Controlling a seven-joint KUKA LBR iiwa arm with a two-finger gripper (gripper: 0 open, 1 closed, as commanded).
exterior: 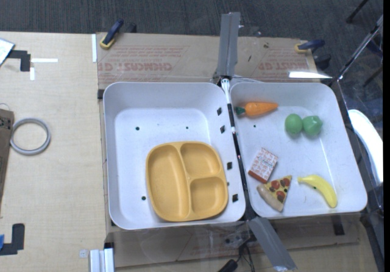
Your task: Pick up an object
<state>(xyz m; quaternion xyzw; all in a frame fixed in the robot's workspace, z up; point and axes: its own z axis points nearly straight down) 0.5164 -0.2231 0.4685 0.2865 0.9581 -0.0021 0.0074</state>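
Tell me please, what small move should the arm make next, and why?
Probably reach in over the right white bin, toward the yellow plastic banana. All the small toys lie in that bin, and the banana lies apart from the pizza slice toy, near the side the arm enters from.

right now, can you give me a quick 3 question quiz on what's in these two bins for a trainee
1. True or false: the yellow divided plate lies in the left bin.
2. Which toy lies nearest the banana? A) carrot B) pizza slice C) tape roll
3. Fill in: the two green balls sit in the ____ bin.

Key: 1 true; 2 B; 3 right.
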